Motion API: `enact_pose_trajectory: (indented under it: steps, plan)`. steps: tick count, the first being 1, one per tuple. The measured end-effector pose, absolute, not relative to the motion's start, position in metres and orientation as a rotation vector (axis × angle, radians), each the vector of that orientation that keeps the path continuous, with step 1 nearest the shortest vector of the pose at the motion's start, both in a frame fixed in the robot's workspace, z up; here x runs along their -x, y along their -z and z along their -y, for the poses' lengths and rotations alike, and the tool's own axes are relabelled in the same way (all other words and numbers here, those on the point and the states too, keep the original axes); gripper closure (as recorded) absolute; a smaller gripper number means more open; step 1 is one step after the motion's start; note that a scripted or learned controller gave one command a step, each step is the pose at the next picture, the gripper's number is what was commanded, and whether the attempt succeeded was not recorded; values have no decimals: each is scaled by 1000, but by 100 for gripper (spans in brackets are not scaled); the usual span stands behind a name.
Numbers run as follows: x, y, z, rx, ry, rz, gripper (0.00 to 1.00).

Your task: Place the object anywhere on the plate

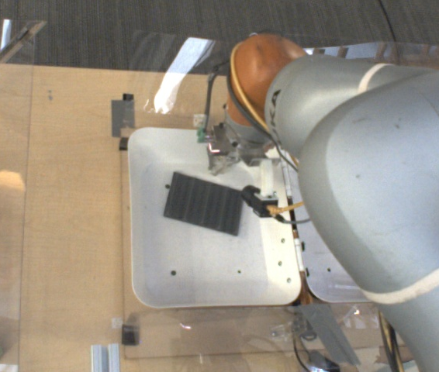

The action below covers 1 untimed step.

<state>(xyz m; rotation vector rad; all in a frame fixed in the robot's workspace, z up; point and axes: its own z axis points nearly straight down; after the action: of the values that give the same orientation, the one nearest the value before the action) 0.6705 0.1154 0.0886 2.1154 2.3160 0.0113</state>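
A dark grey ribbed rectangular plate lies flat and slightly turned in the left white bin, a little above the bin's middle. My gripper hangs low over the bin's far side, just beyond the plate's upper right corner and apart from it. I make out no object under or in the gripper. The arm's grey bulk hides whatever lies to the right of it.
The big grey arm covers most of the right bin; only its near left corner shows. The left bin's floor has a few small dark dots. Black brackets sit on the bench at the bin's far left and near left corners.
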Motion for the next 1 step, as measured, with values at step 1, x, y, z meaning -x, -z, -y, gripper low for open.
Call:
enact_pose_trajectory:
  steps: [1]
  plan:
    - [-671, -89, -128, -2211, -11, -2224, 100]
